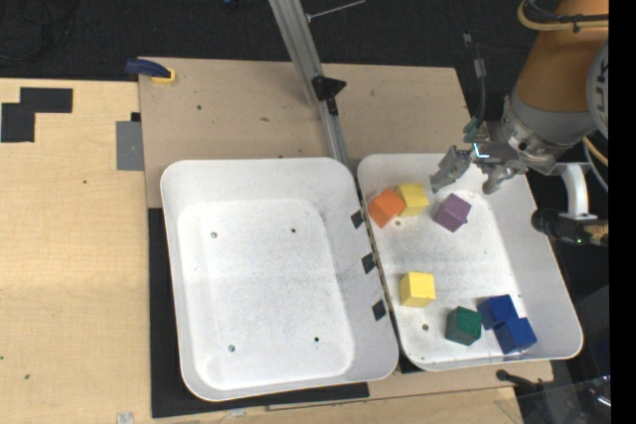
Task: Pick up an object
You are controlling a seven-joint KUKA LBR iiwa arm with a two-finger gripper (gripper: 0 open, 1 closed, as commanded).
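- The pale wooden bench (248, 109) bears two shallow white plastic bins side by side; the left bin (263, 278) holds no blocks.
- The right bin (542, 288) holds every block.
- The grey arm with its orange band (558, 65) reaches in over the right bin's far edge.
- Its two-finger gripper (469, 176) hangs with fingers spread apart, nothing between them, above the far end of the bin.
- Just below it sit an orange cube (387, 207), touching a yellow cube (413, 199), and a purple cube (453, 212).
- Nearer the front: a second yellow cube (417, 288), a green block (463, 326), a blue block (507, 321).

Right bin (556, 313) centre open; blocks (417, 288) ring it.
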